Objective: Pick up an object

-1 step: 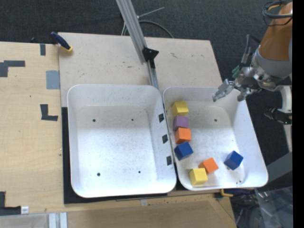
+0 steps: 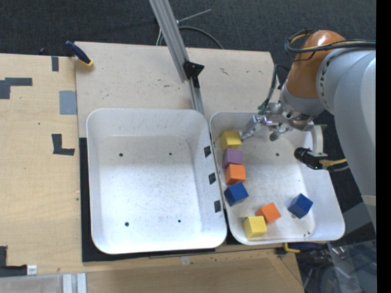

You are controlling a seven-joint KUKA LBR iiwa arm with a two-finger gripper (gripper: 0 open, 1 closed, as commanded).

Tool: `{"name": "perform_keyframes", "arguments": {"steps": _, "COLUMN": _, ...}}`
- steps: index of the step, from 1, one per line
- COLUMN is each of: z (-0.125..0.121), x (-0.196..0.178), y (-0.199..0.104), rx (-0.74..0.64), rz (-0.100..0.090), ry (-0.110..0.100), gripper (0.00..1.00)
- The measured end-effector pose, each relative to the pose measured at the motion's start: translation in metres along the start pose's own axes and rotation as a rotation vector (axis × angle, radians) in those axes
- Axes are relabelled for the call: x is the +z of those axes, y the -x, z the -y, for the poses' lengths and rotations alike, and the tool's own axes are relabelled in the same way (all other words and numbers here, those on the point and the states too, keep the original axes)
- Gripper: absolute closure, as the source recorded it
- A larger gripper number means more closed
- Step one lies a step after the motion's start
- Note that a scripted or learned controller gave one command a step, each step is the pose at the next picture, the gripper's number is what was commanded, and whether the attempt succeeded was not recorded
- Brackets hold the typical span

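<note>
Hovering beside the yellow block (image 2: 231, 140), my pincer (image 2: 263, 127) is hanging with nothing in it; I cannot tell whether it is apart or together.

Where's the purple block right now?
The purple block sits in the right bin, along its left wall, between a yellow block behind it and an orange block in front.

Gripper (image 2: 264, 129): over right bin (image 2: 324, 224), near yellow cube (image 2: 231, 140)
Cube column: yellow, purple cube (image 2: 233, 157), orange cube (image 2: 236, 173), blue cube (image 2: 236, 193)
Left bin (image 2: 98, 182): white
</note>
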State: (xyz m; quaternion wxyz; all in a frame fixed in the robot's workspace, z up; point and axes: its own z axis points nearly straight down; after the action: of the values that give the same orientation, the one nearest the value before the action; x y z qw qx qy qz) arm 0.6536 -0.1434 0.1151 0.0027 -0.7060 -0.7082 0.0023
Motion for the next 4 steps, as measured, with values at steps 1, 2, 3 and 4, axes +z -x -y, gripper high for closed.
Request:
{"name": "perform_keyframes", "arguments": {"steps": 1, "z": -0.026, "x": 0.021, "y": -0.034, "rx": 0.005, "rz": 0.012, "ry": -0.012, "gripper": 0.00}}
{"name": "perform_keyframes", "arguments": {"steps": 2, "z": 0.046, "x": 0.024, "y": -0.048, "rx": 0.004, "rz": 0.001, "ry": 0.002, "gripper": 0.00}}
{"name": "perform_keyframes", "arguments": {"steps": 3, "z": -0.016, "x": 0.023, "y": -0.049, "rx": 0.000, "rz": 0.002, "ry": 0.006, "gripper": 0.00}}
{"name": "perform_keyframes", "arguments": {"steps": 4, "z": 0.050, "x": -0.081, "y": -0.068, "rx": 0.001, "rz": 0.000, "ry": 0.010, "gripper": 0.00}}
